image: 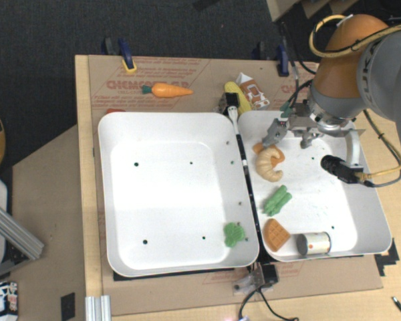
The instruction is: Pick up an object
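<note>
Croissant [270, 164], the biggest thing in the right bin [361, 206], lies just below the pincer [292, 131], whose fingers stand apart and hold nothing. Farther down from the pincer come the can [313, 243], the waffle [276, 235] and the green pea pod [277, 200]. Broccoli [234, 234] sits in the left bin [120, 179]. Up and left of the pincer, a carrot [168, 90] rests on the table [87, 112].

Curved pastry-shaped toy [270, 164], just below the pincer [291, 132]: showing tan and cream.
Leafy plastic piece [276, 200], farther below: showing green.
Ridged waffle-like toy [276, 235]: showing orange-brown.
Small cylinder can [313, 243]: showing silver with a red spot.
Carrot toy [166, 90], far left of the pincer: showing orange, green tip.
</note>
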Controlling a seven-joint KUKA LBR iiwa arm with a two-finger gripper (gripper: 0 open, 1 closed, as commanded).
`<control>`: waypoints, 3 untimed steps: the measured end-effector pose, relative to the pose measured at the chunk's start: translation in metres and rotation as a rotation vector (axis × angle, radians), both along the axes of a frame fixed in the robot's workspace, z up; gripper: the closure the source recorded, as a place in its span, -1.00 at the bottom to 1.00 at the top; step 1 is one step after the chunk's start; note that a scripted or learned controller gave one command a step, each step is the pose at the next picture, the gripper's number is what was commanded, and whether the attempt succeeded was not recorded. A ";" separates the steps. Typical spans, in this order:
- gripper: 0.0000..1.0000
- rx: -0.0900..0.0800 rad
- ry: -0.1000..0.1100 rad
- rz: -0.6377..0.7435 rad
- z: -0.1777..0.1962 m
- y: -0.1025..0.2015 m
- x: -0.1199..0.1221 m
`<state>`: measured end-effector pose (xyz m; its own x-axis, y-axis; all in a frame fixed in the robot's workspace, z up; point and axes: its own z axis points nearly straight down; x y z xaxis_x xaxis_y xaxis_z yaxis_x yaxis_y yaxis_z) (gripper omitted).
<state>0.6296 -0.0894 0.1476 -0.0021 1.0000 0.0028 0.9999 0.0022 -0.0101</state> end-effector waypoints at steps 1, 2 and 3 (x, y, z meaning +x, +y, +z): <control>-1.00 -0.001 -0.007 -0.003 -0.066 -0.013 0.012; 1.00 -0.003 -0.015 -0.003 -0.050 -0.013 0.014; 1.00 -0.004 -0.022 0.001 0.069 0.009 0.037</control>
<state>0.6668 -0.0806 0.2165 -0.0034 1.0000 -0.0017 0.9999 0.0034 0.0119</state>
